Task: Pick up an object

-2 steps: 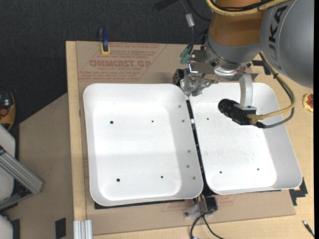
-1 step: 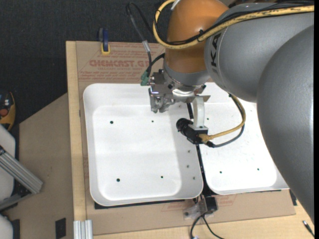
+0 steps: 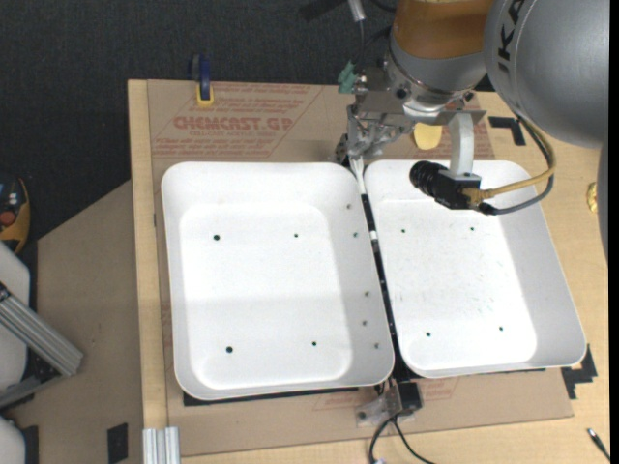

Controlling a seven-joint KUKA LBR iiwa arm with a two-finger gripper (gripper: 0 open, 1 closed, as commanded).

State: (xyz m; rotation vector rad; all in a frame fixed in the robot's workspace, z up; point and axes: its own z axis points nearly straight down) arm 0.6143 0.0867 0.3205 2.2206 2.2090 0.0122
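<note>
Camera view, looking down at a slant: the one thing near the gripper that could be the object to pick is a small pale yellow piece. It sits just to the gripper's right, under the wrist and beyond the far rim of the right bin. Its shape is partly hidden by the wrist, and I cannot tell whether it lies loose on the cardboard sheet or belongs to the rig. Nothing is seen clamped in the gripper, and its tip is too small and cluttered to tell whether it is open or closed.

The gripper hangs over the far end of the seam where the two bins meet, right at their far rims. A black unit with a cable lies to the gripper's right and nearer the camera, over the far part of the right bin. The left bin spreads out to the gripper's left and toward the camera, its rim touching that of the right bin along the seam. Both bin floors carry a few small dark dots.

Above the gripper rises the orange band and the grey arm, which leads off to the right. Far to the gripper's left, a blue and yellow clamp grips the far edge of the cardboard sheet, which lies under both bins on the desk.
</note>
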